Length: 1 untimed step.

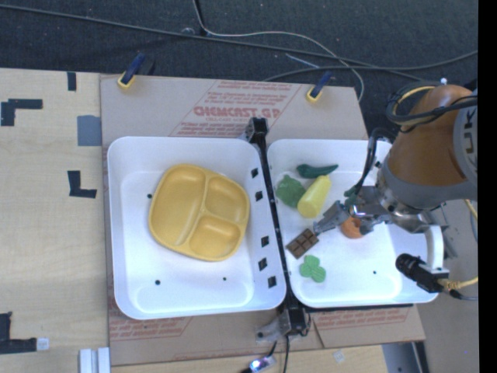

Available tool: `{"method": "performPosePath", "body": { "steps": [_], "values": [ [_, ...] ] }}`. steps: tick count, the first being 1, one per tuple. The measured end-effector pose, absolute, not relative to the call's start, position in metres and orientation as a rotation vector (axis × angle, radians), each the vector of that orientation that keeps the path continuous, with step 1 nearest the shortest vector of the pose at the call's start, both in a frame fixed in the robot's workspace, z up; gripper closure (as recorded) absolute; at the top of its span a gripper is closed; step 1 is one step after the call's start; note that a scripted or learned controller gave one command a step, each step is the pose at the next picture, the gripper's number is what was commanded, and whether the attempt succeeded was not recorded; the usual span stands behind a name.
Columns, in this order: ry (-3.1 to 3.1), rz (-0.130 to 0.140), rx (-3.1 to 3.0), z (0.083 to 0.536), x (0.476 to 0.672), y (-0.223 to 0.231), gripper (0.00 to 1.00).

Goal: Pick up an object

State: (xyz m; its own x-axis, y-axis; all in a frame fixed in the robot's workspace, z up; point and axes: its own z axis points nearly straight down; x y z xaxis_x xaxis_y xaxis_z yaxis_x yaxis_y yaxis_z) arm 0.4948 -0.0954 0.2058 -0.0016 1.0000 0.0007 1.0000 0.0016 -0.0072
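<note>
Two shallow white plastic bins sit side by side on a brown cardboard sheet (233, 107) laid over a pale wooden tabletop (46, 224). The left bin (128, 286) holds a yellow divided plastic plate (199, 210). The right bin (380, 286) holds a yellow cylindrical toy (314, 196), a light green lumpy toy (290, 189) touching it, a dark green pepper-shaped toy (317, 169) just above, a brown chocolate-bar toy (303, 243) and a small green clover-shaped toy (313, 269). The grey and orange arm reaches in from the right; its gripper (347, 214) is low inside the right bin, just beside a small orange round toy (352, 228). Whether its fingers are spread or closed cannot be told.
</note>
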Motion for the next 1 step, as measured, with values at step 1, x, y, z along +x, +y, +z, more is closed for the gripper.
{"method": "performPosePath", "body": {
  "steps": [1],
  "values": [
    [-2.215,0.012,-2.213,0.159,0.4924,-0.0943,0.0]
  ]
}}
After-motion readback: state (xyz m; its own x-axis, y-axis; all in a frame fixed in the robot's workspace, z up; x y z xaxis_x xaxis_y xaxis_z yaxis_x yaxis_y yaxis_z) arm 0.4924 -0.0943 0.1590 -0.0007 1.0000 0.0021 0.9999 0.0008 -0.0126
